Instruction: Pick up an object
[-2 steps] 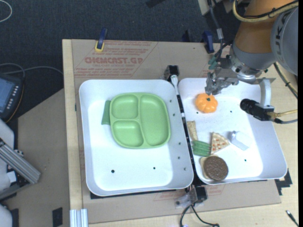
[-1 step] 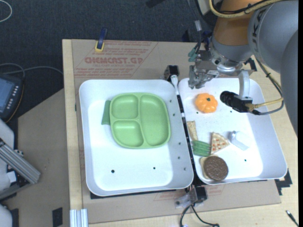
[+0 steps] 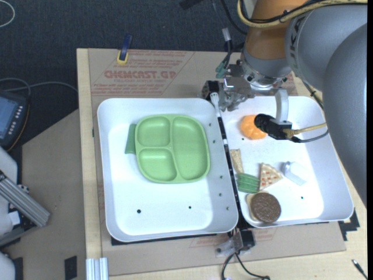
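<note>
Green and moulded into three compartments, a plate (image 3: 172, 148) lies in the left bin (image 3: 116, 179), well left of the orange lump (image 3: 251, 127). The pincer (image 3: 229, 97) hangs just up-left of that lump; how wide it stands cannot be told. The lump, rounded and smooth, sits in the right bin (image 3: 317, 177), its right edge hidden. Below it lie a triangular wedge (image 3: 269, 175) and a brown disc (image 3: 266, 207).

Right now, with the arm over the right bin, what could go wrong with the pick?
The gripper sits close to the right bin's back left corner, so descending there may hit the rim. The brown disc, triangular slice and green piece lie packed together at the front, so a grab may nudge neighbours. The orange object looks rounded and might slip.
</note>
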